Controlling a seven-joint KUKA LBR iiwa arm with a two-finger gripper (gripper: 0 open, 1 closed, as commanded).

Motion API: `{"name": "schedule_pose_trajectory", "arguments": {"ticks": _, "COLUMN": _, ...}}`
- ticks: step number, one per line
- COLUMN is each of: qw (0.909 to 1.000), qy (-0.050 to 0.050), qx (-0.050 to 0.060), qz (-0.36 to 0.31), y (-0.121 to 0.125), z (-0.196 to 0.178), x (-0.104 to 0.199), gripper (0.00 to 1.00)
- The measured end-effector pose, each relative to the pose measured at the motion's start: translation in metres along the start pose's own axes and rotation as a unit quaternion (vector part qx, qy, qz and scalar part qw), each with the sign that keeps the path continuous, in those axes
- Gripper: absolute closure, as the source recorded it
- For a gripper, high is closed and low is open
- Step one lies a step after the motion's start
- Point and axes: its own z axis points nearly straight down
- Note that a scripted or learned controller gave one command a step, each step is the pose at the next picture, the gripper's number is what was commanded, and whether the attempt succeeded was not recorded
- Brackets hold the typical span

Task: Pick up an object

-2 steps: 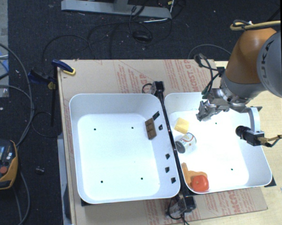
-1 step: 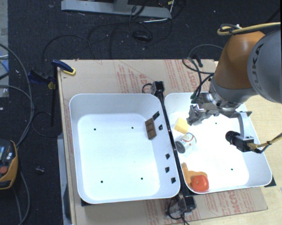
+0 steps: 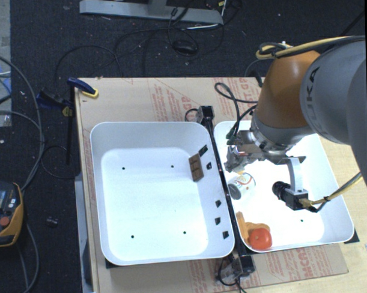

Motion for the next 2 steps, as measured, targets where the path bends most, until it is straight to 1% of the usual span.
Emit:
{"name": "schedule_pose_trajectory", "arguments": {"ticks": 1, "qw": 1.0000, "qy": 0.000, "qx": -0.001, "qz": 0.000, "y": -0.024, "z": -0.014, "x": 0.049, "gripper": 1.00}}
{"name": "schedule_pose_trajectory", "arguments": {"ticks": 2, "qw": 1.0000, "qy": 0.000, "qx": 0.000, "qz": 0.000, "y": -0.039, "z": -0.030, "x": 0.098, "gripper": 1.00}}
